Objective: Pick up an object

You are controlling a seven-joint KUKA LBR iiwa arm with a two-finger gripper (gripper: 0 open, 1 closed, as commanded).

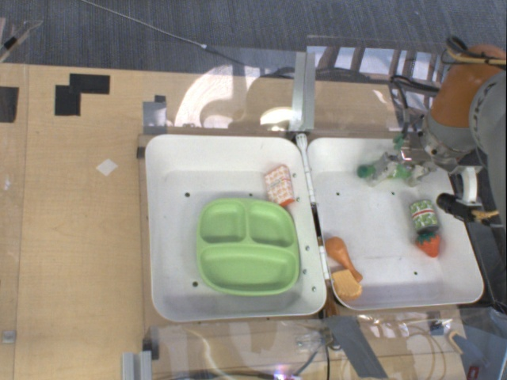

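And here we are over the table point(71, 236), two white bins side by side, and the pick looks to be in its early stage, by my read. The arm point(467, 101) comes in from the right, orange band showing, and its end effector point(400, 165) sits low at the far end of the right bin point(380, 212), right by a small green item point(367, 170) near the back wall. Is it gripping? I cannot tell whether the end effector is open or closed; the metalwork there is a tangle and the green item is too small to read as held or merely beside it. Everything else is lying put: a green-labelled can or bottle point(424, 216) with an orange-red piece point(429, 246) touching its near end, on the bin floor toward the right wall; an orange, pear-like toy point(341, 252) and a tan piece point(347, 283) in the near-left corner. Over in the left bin point(170, 212), a green divided plate point(248, 246) lies flat, with a small patterned packet point(279, 185) just behind it. So nothing visibly lifted; the grasp and raise remain, in my judgement.
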